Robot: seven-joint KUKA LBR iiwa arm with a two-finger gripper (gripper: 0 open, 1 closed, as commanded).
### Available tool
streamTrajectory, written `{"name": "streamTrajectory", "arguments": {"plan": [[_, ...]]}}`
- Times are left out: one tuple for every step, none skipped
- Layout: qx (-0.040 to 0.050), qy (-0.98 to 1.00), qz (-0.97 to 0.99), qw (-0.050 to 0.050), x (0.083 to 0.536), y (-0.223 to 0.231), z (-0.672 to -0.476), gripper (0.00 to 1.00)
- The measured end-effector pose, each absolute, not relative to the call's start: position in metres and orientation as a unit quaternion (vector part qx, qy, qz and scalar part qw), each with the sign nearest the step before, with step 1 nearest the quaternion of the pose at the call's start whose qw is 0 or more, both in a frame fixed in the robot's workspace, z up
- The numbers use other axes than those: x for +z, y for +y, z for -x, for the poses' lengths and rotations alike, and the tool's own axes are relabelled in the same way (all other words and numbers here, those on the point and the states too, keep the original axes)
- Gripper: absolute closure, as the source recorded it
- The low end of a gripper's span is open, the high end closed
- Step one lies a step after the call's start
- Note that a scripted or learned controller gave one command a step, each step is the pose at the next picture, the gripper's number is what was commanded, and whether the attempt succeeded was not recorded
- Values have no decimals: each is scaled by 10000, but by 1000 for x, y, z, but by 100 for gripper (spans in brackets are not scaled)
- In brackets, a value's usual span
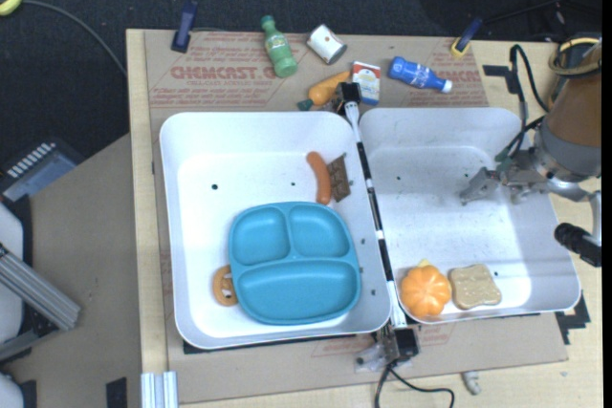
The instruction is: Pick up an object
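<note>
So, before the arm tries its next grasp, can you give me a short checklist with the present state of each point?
1. Gripper over the right bin: ok, it sits above the bin's upper right part.
2. Nothing between the fingers: ok, no object shows there.
3. Target in the right bin: ok, pumpkin and cracker lie at its near edge.
4. Gripper lined up with a target: not ok, both lie apart from it, toward the near edge.
5. Targets separated: not ok, pumpkin and cracker lie side by side, very close.
6. Finger opening wide enough for the pumpkin: cannot tell.
</note>
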State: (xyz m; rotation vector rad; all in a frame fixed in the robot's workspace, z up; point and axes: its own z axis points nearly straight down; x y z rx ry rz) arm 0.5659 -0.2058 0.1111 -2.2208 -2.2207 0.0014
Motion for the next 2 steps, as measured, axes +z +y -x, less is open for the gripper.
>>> {"name": "streamTrajectory", "arguments": {"plan": [[-9,-7078,7064,-5,84,-164,-643,0],[2,-7073,7070,7,84,-120,-568,0]]}}
